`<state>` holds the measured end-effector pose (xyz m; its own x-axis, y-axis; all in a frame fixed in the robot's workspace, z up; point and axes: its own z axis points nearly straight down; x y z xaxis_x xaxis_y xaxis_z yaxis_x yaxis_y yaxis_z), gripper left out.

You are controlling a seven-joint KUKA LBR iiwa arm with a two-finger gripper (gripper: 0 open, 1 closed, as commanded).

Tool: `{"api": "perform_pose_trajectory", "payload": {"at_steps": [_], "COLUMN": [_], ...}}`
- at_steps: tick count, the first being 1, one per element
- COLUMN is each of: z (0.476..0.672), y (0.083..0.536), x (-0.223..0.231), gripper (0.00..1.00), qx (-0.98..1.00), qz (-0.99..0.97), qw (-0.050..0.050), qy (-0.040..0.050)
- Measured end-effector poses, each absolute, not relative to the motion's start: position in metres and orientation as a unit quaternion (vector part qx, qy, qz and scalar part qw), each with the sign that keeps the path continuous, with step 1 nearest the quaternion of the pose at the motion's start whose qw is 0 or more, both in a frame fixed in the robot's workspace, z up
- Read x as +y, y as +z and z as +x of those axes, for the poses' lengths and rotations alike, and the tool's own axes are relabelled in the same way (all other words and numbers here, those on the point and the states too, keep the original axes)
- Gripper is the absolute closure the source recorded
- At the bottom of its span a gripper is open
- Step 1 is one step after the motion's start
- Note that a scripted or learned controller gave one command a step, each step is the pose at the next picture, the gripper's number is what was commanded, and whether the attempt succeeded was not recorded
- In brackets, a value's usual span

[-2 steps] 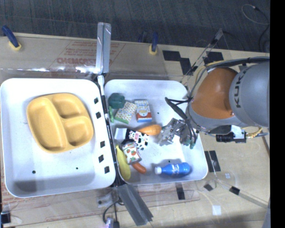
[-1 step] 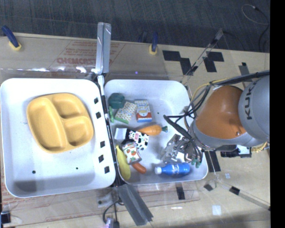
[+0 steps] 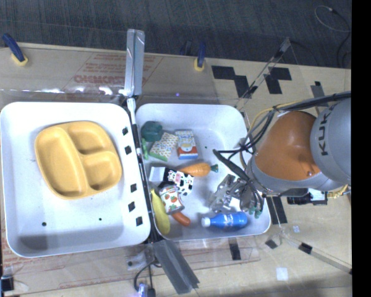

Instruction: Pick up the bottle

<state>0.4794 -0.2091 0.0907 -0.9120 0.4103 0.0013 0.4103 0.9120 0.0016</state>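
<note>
- The jaws (image 3: 230,192) sit low in the right bin (image 3: 235,119), near its right front corner; whether they are parted or closed cannot be told from this view.
- The bottle (image 3: 227,220), blue with a white cap, lies on its side just in front of the jaws, along the bin's front wall, cap pointing left. Nothing shows between the jaws.
- The arm (image 3: 294,147), grey with an orange band, reaches in over the bin's right rim, with black cables looping around the wrist.
- A carrot (image 3: 194,169) lies just left of the jaws, toward the bin's middle.
- Further left are a black-and-white spotted item (image 3: 180,180), a small printed carton (image 3: 170,198), a sausage (image 3: 180,218) and a banana (image 3: 160,211) against the left wall.
- Toward the back lie a small orange-and-white box (image 3: 186,145), a patterned packet (image 3: 164,146) and a dark green round thing (image 3: 151,130).
- The left bin (image 3: 25,228) holds a yellow divided tray (image 3: 78,158).
- Both bins rest on the bench (image 3: 309,258).
</note>
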Motion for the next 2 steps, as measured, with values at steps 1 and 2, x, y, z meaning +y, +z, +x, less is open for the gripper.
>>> {"api": "perform_pose_trajectory", "payload": {"at_steps": [1,2], "z": [0.4794,0.4782], "y": [0.0907,0.0905], "x": [-0.2091,-0.2092], "gripper": [0.0,0.0], "qx": [-0.978,-0.977], "qz": [-0.21,-0.214], "qw": [0.001,0.001], "qy": [-0.0009,-0.0013]}}
